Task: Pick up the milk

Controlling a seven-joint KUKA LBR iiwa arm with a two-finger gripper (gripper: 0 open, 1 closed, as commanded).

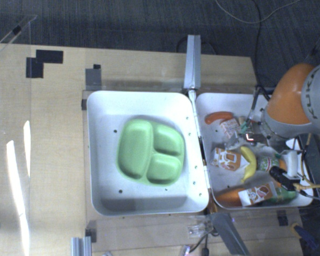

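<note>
Pincer [249,134] low in the right bin [202,143], just above the milk [228,159]; its spread impossible to tell.

The arm [301,97] is cut off by the picture's right edge at three o'clock, and its bulk hides the right bin's [202,143] far right corner. The end effector [249,136] sits low among the clutter; its fingers are too small and blurred to read. The printing on the carton [228,159] beside the banana [249,163] is illegible. The bottle [266,193] at five o'clock is partly covered by dark hardware.
</note>
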